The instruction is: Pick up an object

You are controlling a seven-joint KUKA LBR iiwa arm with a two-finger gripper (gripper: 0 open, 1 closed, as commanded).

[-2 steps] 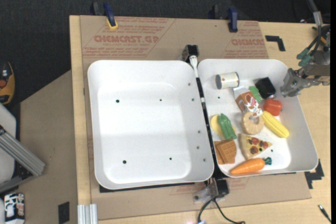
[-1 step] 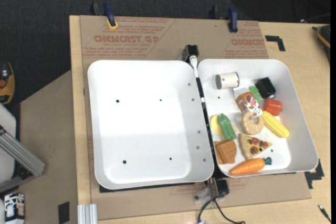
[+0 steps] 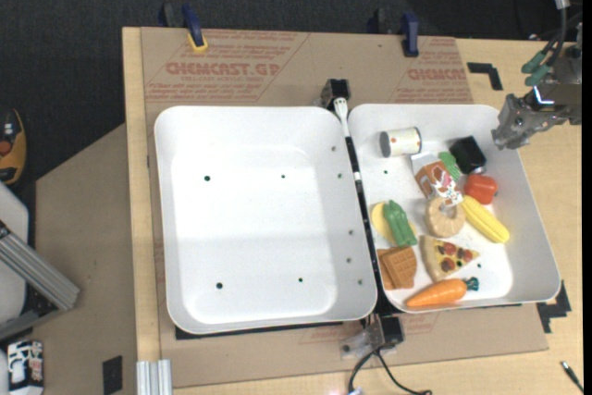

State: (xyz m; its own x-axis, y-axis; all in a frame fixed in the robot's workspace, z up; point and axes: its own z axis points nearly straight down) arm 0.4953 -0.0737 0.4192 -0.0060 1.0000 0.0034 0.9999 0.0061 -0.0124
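Setting: a table (image 3: 277, 60) topped with brown cardboard, seen from above at a slant, carrying two shallow white bins side by side.
Left bin: the left bin (image 3: 176, 199) is a plain white tray with a few small dark holes in its floor.
Right bin: the right bin (image 3: 527, 264) holds a cluster of toy food and small items.
Contents, far side: a white cylinder (image 3: 400, 141) lies on its side, with a black block (image 3: 467, 153) to its right and well apart from it.
Contents, middle: a red toy tomato (image 3: 480, 188), a yellow corn cob (image 3: 486, 221), a round tan biscuit (image 3: 445, 219) and a green pepper (image 3: 397, 222) lie close together.
Contents, near side: a waffle piece (image 3: 400, 266), a pizza slice (image 3: 450, 256) and an orange carrot (image 3: 436, 293) lie by the near rim.
Arm: it reaches in from the right edge of the view.
Gripper: the gripper (image 3: 511, 130) hangs over the right bin's far right corner, just beside the black block; it is too blurred to tell whether it is wide or narrow, and nothing can be seen between its fingers.
Step in hand: this looks like the approach, with no object picked yet.
Next move: likely to settle over one item, perhaps the nearby black block, which lies clear of its neighbours, then descend and close on it.
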